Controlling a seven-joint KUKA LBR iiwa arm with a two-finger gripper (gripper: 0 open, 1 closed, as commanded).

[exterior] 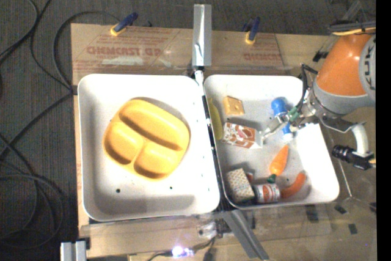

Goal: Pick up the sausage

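Note:
The sausage (294, 185) is a reddish-orange curved piece lying in the front right corner of the right bin (324, 189). My gripper (280, 129) hovers over the middle of that bin, behind and to the left of the sausage and well apart from it. Its fingers are open with nothing between them, one tip pointing at a small carton (241, 134). An orange carrot (279, 160) lies between the gripper and the sausage.
The right bin also holds a blue object (278, 106), a tan cracker (233, 106), a yellow banana (215, 122) along the left wall, a sponge-like block (239, 185) and a small can (267, 194) touching the sausage's left end. A yellow divided plate (146, 137) sits in the left bin.

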